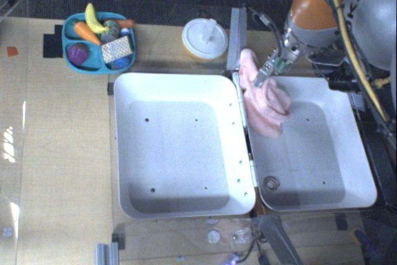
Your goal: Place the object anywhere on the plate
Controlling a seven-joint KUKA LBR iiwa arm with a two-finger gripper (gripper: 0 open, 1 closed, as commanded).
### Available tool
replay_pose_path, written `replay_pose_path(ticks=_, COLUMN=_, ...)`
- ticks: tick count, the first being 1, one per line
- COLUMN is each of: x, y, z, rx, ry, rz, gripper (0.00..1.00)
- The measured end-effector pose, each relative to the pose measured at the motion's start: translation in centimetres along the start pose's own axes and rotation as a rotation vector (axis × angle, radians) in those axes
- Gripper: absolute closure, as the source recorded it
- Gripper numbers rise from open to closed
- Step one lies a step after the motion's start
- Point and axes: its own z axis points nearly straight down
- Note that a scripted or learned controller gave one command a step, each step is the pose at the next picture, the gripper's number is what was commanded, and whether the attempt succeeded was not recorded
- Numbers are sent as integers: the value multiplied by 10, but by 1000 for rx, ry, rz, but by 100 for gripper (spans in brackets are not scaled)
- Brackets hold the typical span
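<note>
The arm's gripper [265, 74] hangs over the near-left corner of the right bin [335, 195], its jaws pinched on a pink cloth [263, 105]. The cloth droops from the jaws and drapes against the bin's left wall. A blue plate [67, 49] holding toy food sits on the bench [56, 152], well apart, beyond the left bin [180, 133], near a white lidded cup [205, 38].

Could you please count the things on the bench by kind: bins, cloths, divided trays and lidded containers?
White bins: 2, the left bin and the right bin
Pink cloth: 1
Blue divided tray with toy food: 1
Round lidded container: 1
Total: 5
</note>
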Motion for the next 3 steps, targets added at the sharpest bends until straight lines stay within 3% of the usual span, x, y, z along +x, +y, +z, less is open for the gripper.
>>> replay_pose_path(ticks=2, x=86, y=42, z=7, rx=-2, ry=0, rz=-769, gripper=100)
replay_pose_path(ticks=3, x=131, y=67, z=6, rx=-2, ry=0, rz=-774, gripper=100)
